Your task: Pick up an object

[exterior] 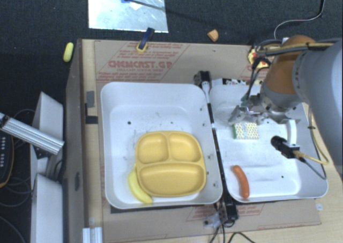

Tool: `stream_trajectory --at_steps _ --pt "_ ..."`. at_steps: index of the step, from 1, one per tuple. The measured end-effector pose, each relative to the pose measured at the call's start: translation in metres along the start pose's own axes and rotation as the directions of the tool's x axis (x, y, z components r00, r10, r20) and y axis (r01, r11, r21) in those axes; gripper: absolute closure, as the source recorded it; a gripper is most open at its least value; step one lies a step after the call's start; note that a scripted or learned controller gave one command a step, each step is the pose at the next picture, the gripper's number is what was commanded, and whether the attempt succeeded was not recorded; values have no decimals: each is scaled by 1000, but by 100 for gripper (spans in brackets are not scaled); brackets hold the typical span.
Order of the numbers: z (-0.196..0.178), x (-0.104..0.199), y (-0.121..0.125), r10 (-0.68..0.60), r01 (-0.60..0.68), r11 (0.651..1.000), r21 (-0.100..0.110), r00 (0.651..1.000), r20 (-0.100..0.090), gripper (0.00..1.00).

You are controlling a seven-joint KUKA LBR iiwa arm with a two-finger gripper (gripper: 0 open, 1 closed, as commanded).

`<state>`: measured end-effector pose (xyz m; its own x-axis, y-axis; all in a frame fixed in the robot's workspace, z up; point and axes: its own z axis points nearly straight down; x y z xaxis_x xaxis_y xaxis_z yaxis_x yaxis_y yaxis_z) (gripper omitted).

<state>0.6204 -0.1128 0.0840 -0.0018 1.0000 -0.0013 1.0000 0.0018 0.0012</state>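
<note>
Gripper [247,114] above a small green-and-white patterned block [246,131] in the right white bin [305,183]; whether it is open I cannot tell.
The block looks light and maybe soft, best pinched across its short sides. An orange sausage-shaped toy [241,181] shares that bin; the left white bin [115,124] holds a yellow compartment tray [170,162] and yellow banana [138,189].

The cardboard-topped bench [161,59] carries two white bins: the left bin [115,129] touching the right bin [308,185] beside it.
</note>
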Motion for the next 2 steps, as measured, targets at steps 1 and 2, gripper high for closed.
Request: stream_trajectory --at_steps 1,2 --pt "-11 0 1 -4 4 1000 -3 1000 1 100" --pt "-101 98 -41 -3 3 1000 -2 1000 -3 100"
